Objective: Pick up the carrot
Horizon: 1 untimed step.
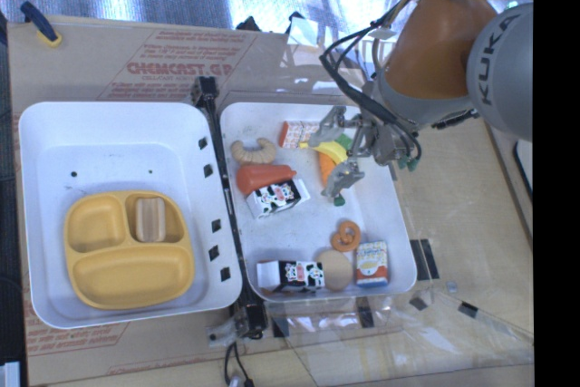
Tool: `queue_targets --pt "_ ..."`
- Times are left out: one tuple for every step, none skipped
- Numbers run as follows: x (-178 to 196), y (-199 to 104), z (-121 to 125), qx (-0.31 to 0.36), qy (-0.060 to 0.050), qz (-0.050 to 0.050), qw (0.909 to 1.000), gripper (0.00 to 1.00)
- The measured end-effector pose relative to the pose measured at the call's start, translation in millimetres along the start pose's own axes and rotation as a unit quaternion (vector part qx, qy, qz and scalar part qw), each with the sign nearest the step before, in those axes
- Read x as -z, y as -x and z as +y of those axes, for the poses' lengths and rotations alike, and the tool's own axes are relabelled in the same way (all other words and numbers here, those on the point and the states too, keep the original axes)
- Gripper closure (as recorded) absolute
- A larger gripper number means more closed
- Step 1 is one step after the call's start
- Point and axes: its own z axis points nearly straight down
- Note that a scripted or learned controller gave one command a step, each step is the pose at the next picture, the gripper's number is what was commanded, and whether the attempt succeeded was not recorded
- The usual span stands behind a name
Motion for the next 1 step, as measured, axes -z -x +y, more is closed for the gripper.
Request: queue_targets --pt "-113.7 11.5 -57.3 0.113 0.003 0.003 0.9936 0.0"
